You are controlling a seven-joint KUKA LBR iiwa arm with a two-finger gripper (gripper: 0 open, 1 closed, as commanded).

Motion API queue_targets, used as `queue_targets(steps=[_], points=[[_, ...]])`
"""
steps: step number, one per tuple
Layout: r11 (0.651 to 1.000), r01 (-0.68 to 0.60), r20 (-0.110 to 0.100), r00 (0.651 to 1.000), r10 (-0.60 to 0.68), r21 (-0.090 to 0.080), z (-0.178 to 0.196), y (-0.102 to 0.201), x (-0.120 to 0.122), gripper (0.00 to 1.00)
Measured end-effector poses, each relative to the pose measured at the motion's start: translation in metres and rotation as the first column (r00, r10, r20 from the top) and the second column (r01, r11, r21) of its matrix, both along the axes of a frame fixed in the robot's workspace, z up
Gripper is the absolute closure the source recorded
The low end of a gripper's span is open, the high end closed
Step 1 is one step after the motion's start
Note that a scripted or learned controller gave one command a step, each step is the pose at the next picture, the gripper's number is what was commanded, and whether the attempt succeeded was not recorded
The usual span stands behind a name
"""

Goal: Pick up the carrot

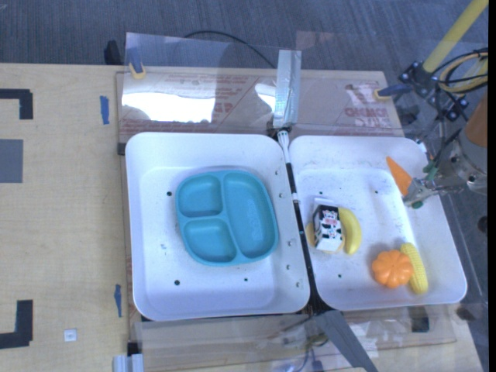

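While the carrot [399, 174] lies on the far right slope of the right bin [442, 301], orange, w/ its pointed end toward the bin's near side, the gripper [418, 196] sits just beside that end, at the bin's right rim. Gripper tip is near the carrot's lower end, maybe touching; can't tell which. Can't tell its state either: too small and cluttered w/ cables there. Nothing visibly sits in its grasp.

Rest of the right bin: a small black-and-white carton [328, 229] near the divider, w/ a banana [351, 231] just beside it on the right, touching or nearly so. Toward the near right corner, an orange pumpkin [391, 268] w/ a yellow corn cob [416, 268] pressed against its right side. Both are well apart from the carrot.

Left bin [155, 285] holds a blue divided plate [227, 216], three compartments, roughly centred.

Tabletop [54, 208] is light wood, w/ black marks and bits of blue tape at left. A clear panel [201, 84] stands behind the bins.
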State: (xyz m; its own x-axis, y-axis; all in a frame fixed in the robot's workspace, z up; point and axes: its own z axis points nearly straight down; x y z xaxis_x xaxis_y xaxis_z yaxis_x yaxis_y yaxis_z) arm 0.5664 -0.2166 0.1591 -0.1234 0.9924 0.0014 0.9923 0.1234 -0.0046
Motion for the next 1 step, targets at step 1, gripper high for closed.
queue_targets(steps=[1], points=[[0.997, 0.074, 0.009, 0.997, -0.074, -0.002, 0.0536, 0.0237, -0.025, 1.0]])
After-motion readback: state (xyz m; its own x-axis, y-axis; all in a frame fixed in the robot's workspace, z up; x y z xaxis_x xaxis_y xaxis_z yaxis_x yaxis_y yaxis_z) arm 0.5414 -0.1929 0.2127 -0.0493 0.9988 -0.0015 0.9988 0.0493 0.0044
